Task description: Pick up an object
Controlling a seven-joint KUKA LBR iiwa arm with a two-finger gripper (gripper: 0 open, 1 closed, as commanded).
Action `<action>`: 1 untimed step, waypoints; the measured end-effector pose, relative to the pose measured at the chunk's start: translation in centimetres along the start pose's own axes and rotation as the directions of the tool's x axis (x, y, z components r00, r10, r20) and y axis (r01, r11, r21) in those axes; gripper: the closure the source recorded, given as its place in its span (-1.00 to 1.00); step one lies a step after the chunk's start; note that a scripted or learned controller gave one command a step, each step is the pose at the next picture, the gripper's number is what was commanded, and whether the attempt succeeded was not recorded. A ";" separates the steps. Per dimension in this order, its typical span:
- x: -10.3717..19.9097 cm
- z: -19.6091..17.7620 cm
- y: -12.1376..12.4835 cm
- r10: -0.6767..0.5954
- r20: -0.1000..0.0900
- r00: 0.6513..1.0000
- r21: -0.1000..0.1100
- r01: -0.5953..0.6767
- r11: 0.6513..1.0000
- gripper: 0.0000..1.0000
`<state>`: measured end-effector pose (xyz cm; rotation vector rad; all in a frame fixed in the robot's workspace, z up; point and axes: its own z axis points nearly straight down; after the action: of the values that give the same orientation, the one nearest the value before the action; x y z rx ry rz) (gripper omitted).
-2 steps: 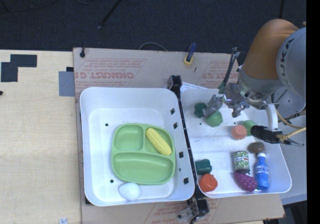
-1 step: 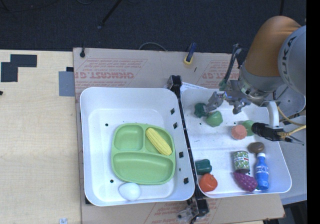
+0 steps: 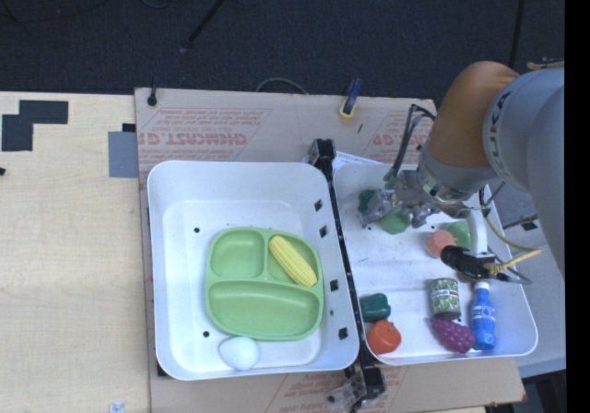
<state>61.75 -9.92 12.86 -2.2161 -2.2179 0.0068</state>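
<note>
The grey arm point(image 3: 516, 139) is seen reaching in from the right, its orange band point(image 3: 466, 116) bent over the far edge of the right bin point(image 3: 516, 347). The wrist is angled down and to the left, and the gripper point(image 3: 380, 206) is lowered into the far left corner of that bin, close to the divider. A green object point(image 3: 398, 221) is found right at the gripper, touching it or just under it; which one cannot be told. Whether the gripper is released or clenched cannot be made out from this slant either.

Near the middle of the right bin a pink object point(image 3: 440, 242) is spotted. Along the near edge a small can point(image 3: 443, 296), a blue bottle point(image 3: 481, 314) and a purple bunch of grapes point(image 3: 452, 334) are crowded together. By the near left corner a dark green piece point(image 3: 374, 306) and an orange piece point(image 3: 383, 336) are set side by side.

In the left bin point(image 3: 175, 218) a green divided plate point(image 3: 258, 305) is laid, an ear of corn point(image 3: 293, 260) in its far right compartment, and a white egg point(image 3: 240, 352) is parked by the near edge.
</note>
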 end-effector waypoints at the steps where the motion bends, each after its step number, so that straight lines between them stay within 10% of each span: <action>1: 0.2 4.4 0.0 0.001 0.000 1.000 -0.002 -0.001 1.000 -1.00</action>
<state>61.69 -9.71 8.51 -2.2188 -2.2177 0.0047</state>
